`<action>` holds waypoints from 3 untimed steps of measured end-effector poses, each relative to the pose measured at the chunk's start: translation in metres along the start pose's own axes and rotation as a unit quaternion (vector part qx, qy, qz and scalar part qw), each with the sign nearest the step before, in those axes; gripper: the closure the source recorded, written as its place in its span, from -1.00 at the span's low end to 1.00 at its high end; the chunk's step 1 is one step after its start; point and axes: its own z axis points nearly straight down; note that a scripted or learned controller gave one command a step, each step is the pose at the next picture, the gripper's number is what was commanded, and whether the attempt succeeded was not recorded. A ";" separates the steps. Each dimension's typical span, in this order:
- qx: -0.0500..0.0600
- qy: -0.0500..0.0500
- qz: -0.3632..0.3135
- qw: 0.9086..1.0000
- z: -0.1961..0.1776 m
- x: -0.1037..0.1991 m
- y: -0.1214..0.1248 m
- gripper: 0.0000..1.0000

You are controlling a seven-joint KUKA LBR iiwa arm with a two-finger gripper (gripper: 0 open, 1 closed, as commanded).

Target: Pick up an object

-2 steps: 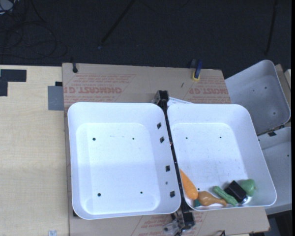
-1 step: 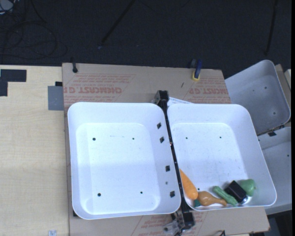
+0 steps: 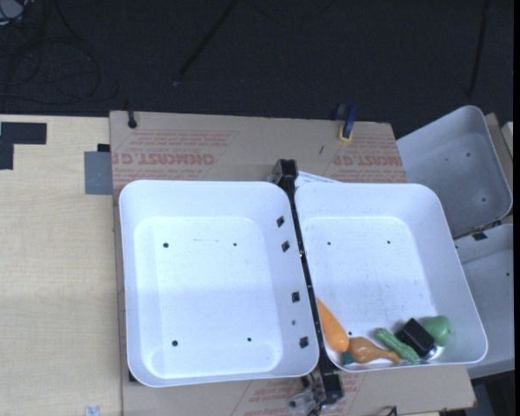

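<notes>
Several small things crowd the near edge of the right bin (image 3: 433,232), so aim for the carrot (image 3: 331,323); gripper state I cannot tell.

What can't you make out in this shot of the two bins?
- Green piece in the right bin: its middle is covered by the black block, camera view.
- Pale item under the orange pieces: mostly covered, too small to identify.
- Clamp at the bottom edge: cut off by the frame.
</notes>
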 end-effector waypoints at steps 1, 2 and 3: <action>0.001 0.001 0.004 1.000 0.000 -0.002 -0.036 1.00; 0.000 0.000 0.001 1.000 0.000 0.000 -0.003 1.00; 0.001 0.001 0.003 1.000 0.000 -0.001 -0.020 1.00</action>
